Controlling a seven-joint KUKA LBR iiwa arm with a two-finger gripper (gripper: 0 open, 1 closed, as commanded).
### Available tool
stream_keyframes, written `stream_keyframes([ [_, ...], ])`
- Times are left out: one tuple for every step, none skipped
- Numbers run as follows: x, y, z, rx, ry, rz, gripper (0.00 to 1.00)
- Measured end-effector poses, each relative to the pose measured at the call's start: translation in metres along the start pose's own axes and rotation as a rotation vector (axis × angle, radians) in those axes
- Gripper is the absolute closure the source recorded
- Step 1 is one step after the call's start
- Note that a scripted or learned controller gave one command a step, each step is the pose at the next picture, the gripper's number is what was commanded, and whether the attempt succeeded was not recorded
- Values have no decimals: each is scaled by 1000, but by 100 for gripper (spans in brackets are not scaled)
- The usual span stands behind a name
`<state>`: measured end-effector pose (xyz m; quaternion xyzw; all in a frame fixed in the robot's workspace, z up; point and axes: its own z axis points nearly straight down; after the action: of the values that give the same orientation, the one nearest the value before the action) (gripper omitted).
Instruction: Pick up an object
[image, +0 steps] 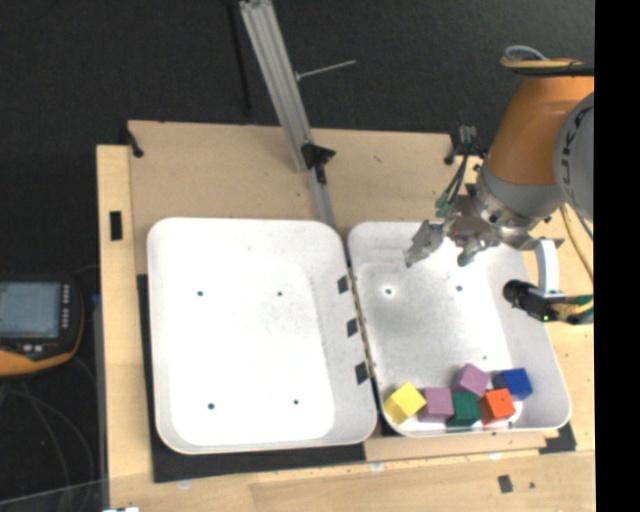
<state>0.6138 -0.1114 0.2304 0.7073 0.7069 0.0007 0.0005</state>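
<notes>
Several small blocks lie huddled along the near edge of the right bin (400, 310): a yellow block (406, 401), a pale purple block (438, 402), a green block (465, 406), an orange block (498, 405), a blue block (514, 381) and a second purple block (473, 379). My gripper (441, 249) hangs over the far part of that bin, well away from the blocks. Its two fingers stand apart with nothing between them.
The left bin (250, 330) sits beside the right one, joined by dark clips at the seam. A slanted metal rail (290, 110) rises from the far edge of the bench. A handheld pendant (35, 320) lies off the bench at left.
</notes>
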Motion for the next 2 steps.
stream_keyframes([
  [-1,1,-11,-3,-1,1,100],
  [98,15,36,5,2,-9,100],
])
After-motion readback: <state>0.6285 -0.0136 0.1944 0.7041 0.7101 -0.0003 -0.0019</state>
